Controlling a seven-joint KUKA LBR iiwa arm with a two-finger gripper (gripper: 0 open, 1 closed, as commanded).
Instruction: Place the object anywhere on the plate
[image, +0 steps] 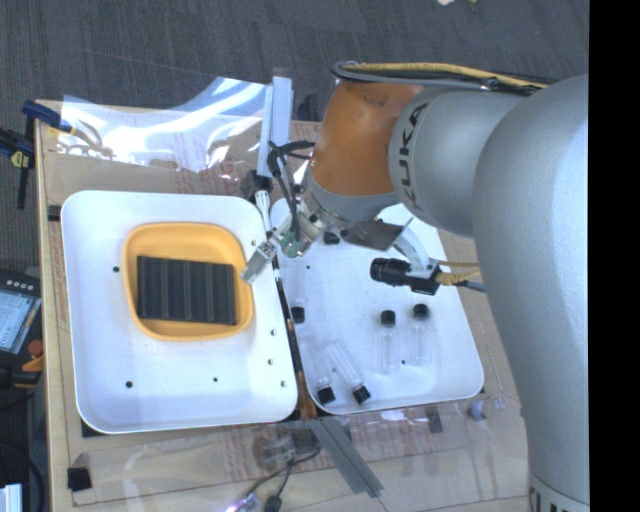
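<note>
A yellow plate (184, 238) with a dark ribbed insert (190, 290) lies in the left white bin (100, 380). Several clear vials with black caps lie in the right white bin (455, 370): two (388, 340) (419, 333) near its middle, two more (345, 368) (322, 383) at its front left. My gripper (262, 256) hangs over the divide between the bins, right at the plate's right edge. The grey arm with its orange band (365, 140) hides the back of the right bin. I see no vial at the gripper's tip.
A crumpled clear plastic sheet (170, 125) lies behind the left bin. A black cylinder with a yellow cable (403, 272) juts from the wrist over the right bin. Loose cables and a metal strip (340, 460) lie on the bench in front.
</note>
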